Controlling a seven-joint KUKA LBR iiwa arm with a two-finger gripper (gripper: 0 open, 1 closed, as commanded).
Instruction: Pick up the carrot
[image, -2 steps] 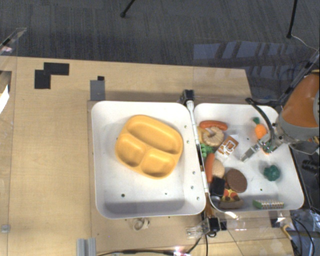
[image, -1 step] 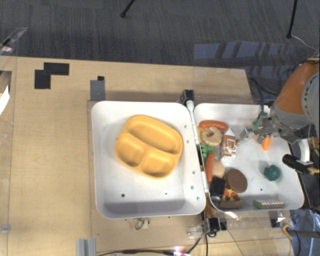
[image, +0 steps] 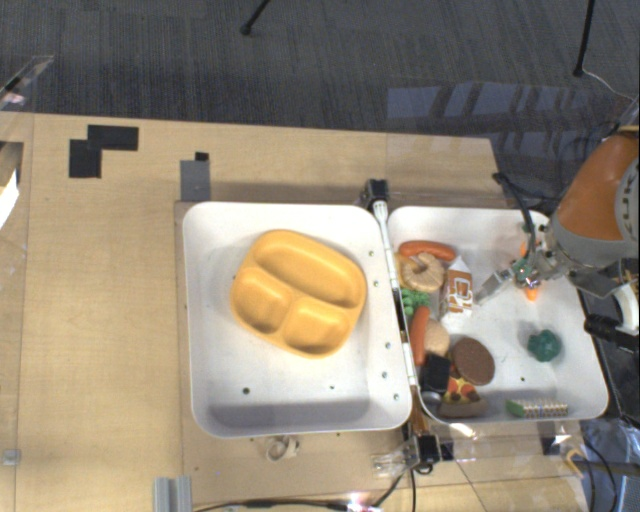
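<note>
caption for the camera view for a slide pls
Gripper over the right bin, apart from the carrot by its left wall; yellow tray in left bin.

The carrot (image: 420, 333) is jammed against the right bin's (image: 585, 345) left wall with a bagel (image: 422, 271) above, a brown disc (image: 472, 361) and carton (image: 459, 288) just right, so open floor is only mid-bin, around the green ball (image: 545, 346).

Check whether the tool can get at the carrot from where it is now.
Probably, but it's tight. The carrot lies against the right bin's left wall, hemmed in by other toys, across the bin from the tool. From above it looks uncovered.
</note>
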